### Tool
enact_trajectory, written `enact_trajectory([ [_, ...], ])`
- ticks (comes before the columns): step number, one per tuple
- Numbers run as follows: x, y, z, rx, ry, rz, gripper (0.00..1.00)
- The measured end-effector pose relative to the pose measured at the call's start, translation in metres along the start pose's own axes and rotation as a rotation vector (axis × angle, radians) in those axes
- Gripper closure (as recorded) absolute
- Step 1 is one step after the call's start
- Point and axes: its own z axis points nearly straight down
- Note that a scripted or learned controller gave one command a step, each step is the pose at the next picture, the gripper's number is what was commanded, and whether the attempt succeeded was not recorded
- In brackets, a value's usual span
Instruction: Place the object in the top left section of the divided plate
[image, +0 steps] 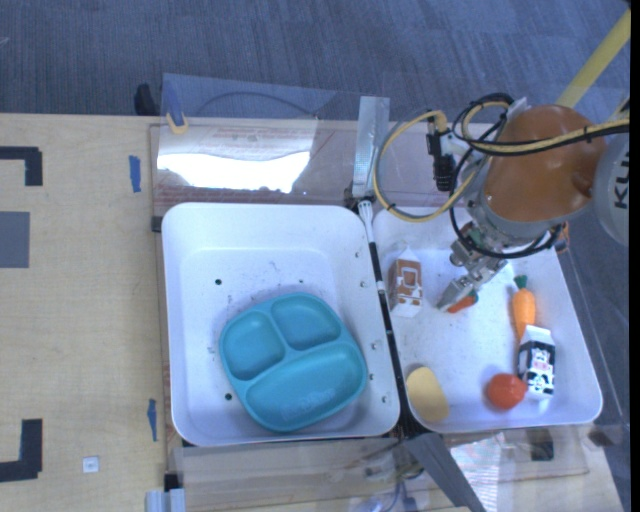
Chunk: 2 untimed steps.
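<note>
Camera view has the hand (468, 290) low in the right bin (575, 300), over a small red-and-grey piece (460, 300); whether it has closed on that piece I cannot tell. The divided plate (292, 362), teal, lies in the left bin (190, 300), well apart. A weak grip could drop the piece crossing the rims between the bins. Nearby lie a brown carton (405, 283), a carrot (523, 306), a tomato (505, 391), a cow-patterned carton (538, 366) and a yellow piece (427, 392); the brown carton sits nearest the crossing path.
</note>
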Motion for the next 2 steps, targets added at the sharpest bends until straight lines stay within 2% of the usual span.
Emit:
enact_trajectory([
  [1,-0.0191,-0.0157,0.0,0.003,0.001,-0.272,1.0],
  [2,-0.0172,-0.0211,0.0003,0.003,-0.001,-0.528,1.0],
])
